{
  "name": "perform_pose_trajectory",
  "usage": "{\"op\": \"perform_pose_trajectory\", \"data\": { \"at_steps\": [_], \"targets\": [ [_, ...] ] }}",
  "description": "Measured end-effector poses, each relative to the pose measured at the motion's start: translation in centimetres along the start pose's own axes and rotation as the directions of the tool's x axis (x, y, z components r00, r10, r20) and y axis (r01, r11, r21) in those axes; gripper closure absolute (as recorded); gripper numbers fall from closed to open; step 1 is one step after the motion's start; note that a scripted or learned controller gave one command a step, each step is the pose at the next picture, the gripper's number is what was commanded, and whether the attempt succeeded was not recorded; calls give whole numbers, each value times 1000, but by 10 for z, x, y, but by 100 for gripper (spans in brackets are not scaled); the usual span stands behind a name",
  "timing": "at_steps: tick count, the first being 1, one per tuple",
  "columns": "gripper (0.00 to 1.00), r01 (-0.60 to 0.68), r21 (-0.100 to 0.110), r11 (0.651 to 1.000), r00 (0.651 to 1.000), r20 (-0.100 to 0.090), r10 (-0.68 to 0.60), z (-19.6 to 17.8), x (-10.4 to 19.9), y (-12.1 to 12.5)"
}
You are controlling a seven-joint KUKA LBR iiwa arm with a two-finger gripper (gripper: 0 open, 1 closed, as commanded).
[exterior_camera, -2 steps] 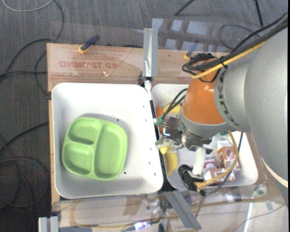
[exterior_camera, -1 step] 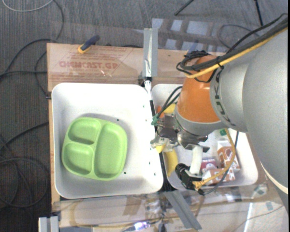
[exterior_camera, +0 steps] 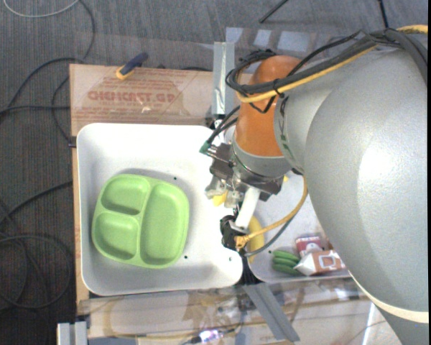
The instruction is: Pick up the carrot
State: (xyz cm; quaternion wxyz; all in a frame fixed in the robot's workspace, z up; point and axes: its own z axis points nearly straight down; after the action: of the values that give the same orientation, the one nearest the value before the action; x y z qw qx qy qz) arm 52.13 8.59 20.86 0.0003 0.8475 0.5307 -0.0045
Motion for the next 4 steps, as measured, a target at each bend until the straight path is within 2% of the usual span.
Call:
{"op": "perform_pose_trajectory", "data": {
  "at_steps": [1,2,3,4],
  "targets": [
    [100,26,-1,1000,1000,0,-26,-70,-17,-34],
    [100,383,-2,924,924,-1,-383,-63,-59,21],
    [100,384,4,923,923,2,-384,-69,-59,20],
    [100,467,-2,884,884,-1,-467,-70,-56,13]
  ]
}}
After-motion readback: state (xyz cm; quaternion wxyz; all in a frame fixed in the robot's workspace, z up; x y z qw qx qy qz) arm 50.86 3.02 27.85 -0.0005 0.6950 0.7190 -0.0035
